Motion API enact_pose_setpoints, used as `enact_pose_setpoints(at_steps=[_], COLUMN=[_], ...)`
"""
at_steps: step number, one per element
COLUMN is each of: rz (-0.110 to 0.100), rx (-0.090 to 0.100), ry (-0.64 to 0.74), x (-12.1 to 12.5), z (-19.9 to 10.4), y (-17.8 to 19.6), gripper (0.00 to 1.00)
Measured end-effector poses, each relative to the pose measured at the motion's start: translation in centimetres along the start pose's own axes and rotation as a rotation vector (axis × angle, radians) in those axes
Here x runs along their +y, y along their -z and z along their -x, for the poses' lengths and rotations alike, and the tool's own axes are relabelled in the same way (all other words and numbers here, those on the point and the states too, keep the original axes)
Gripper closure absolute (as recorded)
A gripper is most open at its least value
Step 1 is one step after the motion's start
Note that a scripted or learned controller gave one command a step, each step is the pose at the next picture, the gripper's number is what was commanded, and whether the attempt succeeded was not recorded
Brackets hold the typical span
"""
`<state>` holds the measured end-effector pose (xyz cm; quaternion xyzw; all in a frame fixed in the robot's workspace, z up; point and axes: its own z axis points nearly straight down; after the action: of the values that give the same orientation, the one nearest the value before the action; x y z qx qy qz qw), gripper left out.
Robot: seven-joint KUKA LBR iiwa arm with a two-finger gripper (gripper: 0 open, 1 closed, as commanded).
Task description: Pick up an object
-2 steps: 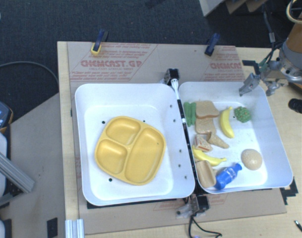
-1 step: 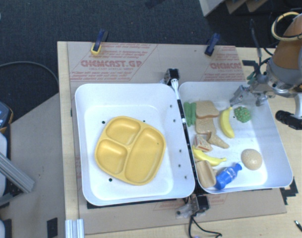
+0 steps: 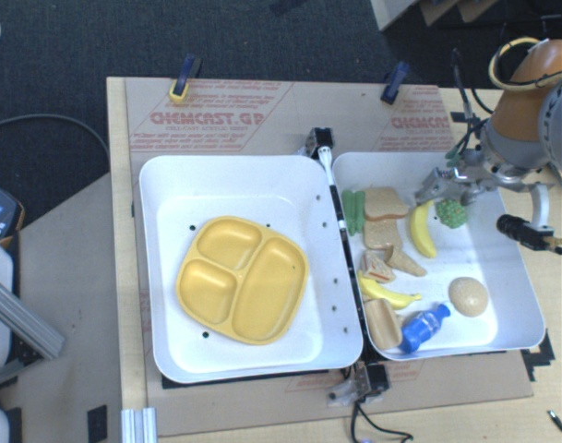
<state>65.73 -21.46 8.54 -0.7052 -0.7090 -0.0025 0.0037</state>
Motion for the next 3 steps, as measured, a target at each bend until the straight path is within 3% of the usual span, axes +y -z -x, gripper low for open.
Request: enact_pose_setpoints(at_steps=[1, 3], rz=[0.004, 0.009], rx=[-0.007, -0.012], ry=[0.0, -0.004], x=[0.0, 0.3], z=[0.2, -0.5], y=[1.1, 11.8], gripper=[1.0, 1.0])
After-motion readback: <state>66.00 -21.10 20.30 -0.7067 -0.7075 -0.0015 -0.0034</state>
